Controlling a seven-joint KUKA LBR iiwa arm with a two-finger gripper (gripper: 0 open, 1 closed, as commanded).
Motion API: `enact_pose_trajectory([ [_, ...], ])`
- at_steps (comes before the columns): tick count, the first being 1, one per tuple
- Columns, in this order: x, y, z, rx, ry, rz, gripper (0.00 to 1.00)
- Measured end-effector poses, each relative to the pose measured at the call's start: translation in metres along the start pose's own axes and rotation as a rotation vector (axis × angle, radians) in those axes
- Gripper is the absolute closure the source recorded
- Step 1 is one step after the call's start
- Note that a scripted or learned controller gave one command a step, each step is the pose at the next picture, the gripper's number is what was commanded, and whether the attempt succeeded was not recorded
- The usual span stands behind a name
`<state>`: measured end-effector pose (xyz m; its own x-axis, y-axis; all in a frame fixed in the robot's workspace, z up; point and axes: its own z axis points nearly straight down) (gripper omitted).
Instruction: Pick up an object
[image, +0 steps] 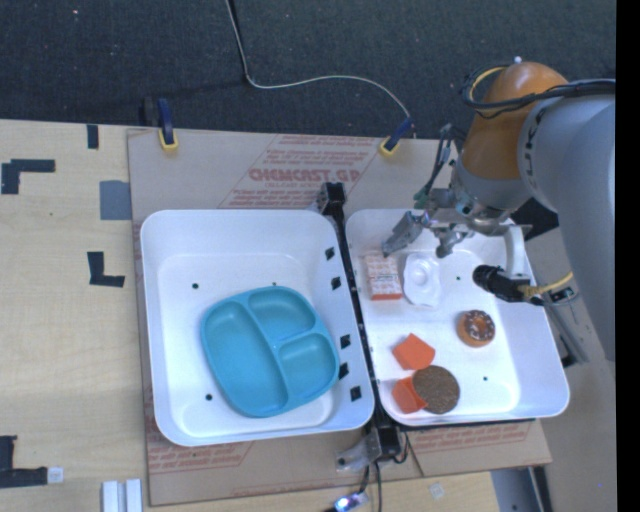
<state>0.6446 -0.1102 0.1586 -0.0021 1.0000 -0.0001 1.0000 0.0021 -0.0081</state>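
My gripper (422, 240) hangs over the back part of the right bin (535, 400), its fingers spread open with nothing between them. Just below it lie a small white packet with red print (380, 277) and a white cup-like object (422, 281). Further toward the front are a glazed donut (477, 327), an orange block (413, 352), a second orange piece (404, 395) and a round brown cookie (437, 388) that partly overlaps it.
The left bin (170, 250) holds a blue divided plate (270, 348). A black divider with clips (345, 290) runs between the bins. The arm's orange band (505, 110) and grey body fill the upper right. A black cable crosses the dark floor behind the bench.
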Motion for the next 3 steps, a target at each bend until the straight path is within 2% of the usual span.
enact_pose_trajectory([
  [1, 0.0, -0.002, 0.046, 0.001, 0.0, 0.0, 0.0],
  [2, 0.001, -0.001, 0.034, -0.002, 0.0, -0.002, 1.0],
  [3, 0.01, -0.006, -0.014, -0.01, 0.0, -0.001, 1.0],
])
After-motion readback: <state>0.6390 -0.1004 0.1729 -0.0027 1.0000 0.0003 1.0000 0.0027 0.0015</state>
